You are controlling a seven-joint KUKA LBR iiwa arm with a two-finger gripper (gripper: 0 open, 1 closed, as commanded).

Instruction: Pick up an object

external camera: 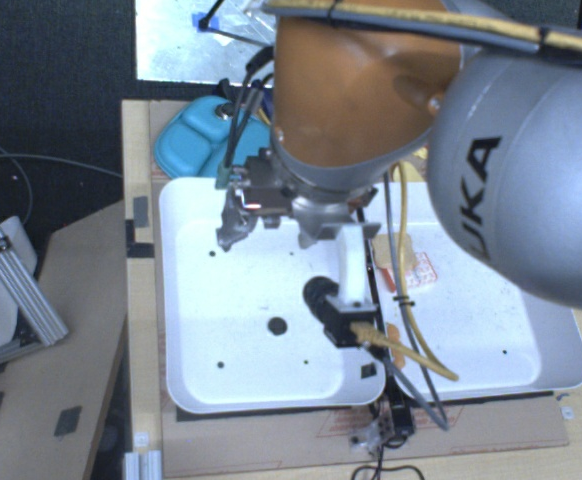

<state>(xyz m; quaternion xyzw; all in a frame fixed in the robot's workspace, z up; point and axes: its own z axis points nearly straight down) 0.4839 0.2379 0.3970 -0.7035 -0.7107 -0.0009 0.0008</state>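
The two-finger gripper (239, 226) hangs over the left shallow white plastic bin (196, 368), toward its eleven o'clock corner. No graspable object is clearly visible beneath it; a small dark round spot (277, 326) lies at five o'clock. Whether anything sits under the bulky arm cannot be told, so a descent may well close on nothing.

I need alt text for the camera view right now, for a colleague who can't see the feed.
A grey KUKA arm with an orange band reaches in from the right, hanging low over the left white bin and hiding much of both bins. Its tool sits near that bin's upper left. A blue object lies beyond the bin, and a small reddish item rests in the right bin.
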